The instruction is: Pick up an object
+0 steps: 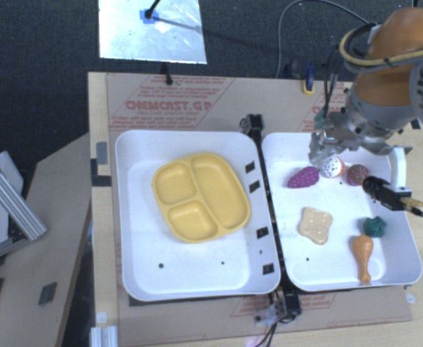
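Gripper [325, 152] sits low over the right bin [413, 266], just above the white ball [332, 167] w/ purple toy [303, 177] beside; can't tell its state.

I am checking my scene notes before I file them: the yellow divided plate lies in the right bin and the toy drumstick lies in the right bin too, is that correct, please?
Not quite. The camera view shows the yellow divided plate in the left bin, not the right one. The rest stands: the toy drumstick lies in the right bin.
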Action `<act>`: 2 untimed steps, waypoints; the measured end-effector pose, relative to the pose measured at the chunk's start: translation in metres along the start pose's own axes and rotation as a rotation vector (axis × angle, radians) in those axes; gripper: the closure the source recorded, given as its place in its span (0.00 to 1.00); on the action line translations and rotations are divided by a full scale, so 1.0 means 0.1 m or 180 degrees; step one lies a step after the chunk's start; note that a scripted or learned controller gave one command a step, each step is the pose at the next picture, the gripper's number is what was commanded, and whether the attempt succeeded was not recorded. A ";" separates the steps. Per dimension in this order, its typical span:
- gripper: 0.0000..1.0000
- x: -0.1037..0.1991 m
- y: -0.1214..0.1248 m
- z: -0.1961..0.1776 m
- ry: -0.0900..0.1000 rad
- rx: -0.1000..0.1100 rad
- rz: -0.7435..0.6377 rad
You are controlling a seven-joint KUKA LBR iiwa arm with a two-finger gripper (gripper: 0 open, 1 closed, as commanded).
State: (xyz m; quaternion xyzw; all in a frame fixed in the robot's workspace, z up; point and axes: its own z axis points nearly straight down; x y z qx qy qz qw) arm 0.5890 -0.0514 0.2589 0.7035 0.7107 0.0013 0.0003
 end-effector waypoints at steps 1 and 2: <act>1.00 0.63 0.06 0.02 0.0004 -0.0001 -0.0004; 1.00 1.12 0.11 0.01 -0.0001 -0.0003 0.0001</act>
